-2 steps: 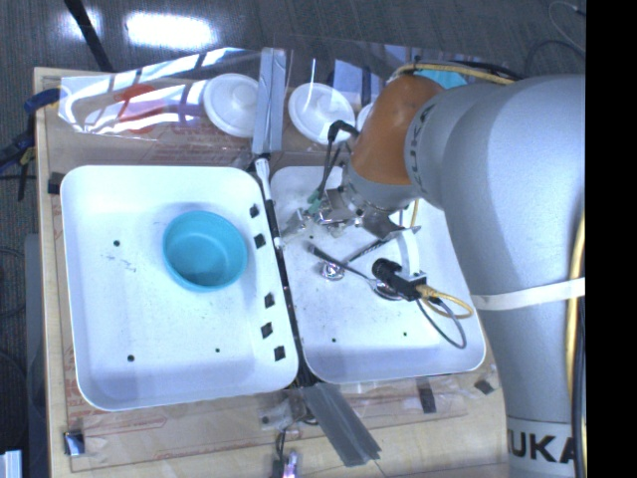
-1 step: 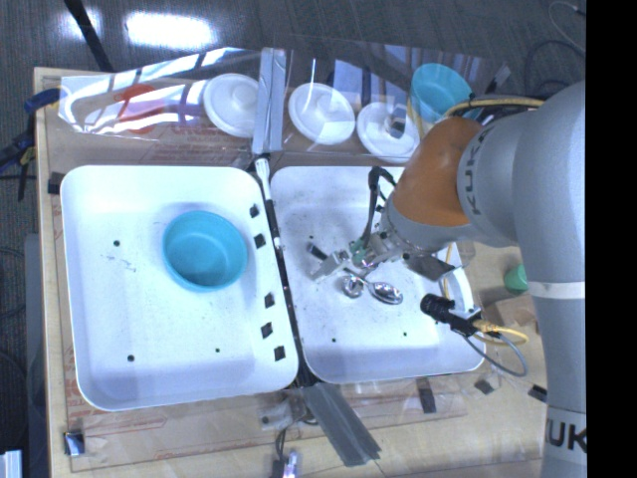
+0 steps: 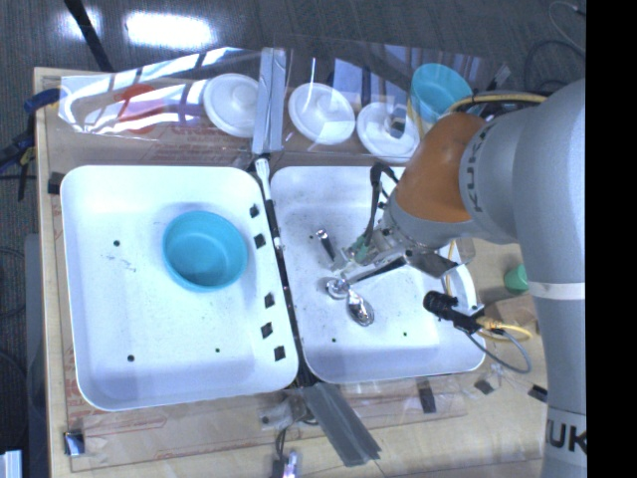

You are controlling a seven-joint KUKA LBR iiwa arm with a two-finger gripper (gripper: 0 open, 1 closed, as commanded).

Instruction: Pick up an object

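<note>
The jaws sit low in the right bin, near its middle, at the end of the grey arm with its orange band. Whether they are spread or pressed together cannot be told; the metal parts there blur into one another. Just beside them, at their lower edge, lies a shiny metal spoon, its bowl pointing toward the bin's near side; whether the jaws touch it is unclear. A small metal piece stands a little to the upper left of them on the bin floor.

The left bin holds a blue bowl, upright, slightly up and right of its centre. Black clips run along the seam where the two bins meet.

Both bins rest on a wooden desk. Along its far edge stands a clear plastic screen, and behind or reflected in it are three white round lids and a blue cup. Cables and a small green object lie at the right of the right bin. Dark carpeted floor surrounds the desk, with a bright light patch reflected at upper left.
</note>
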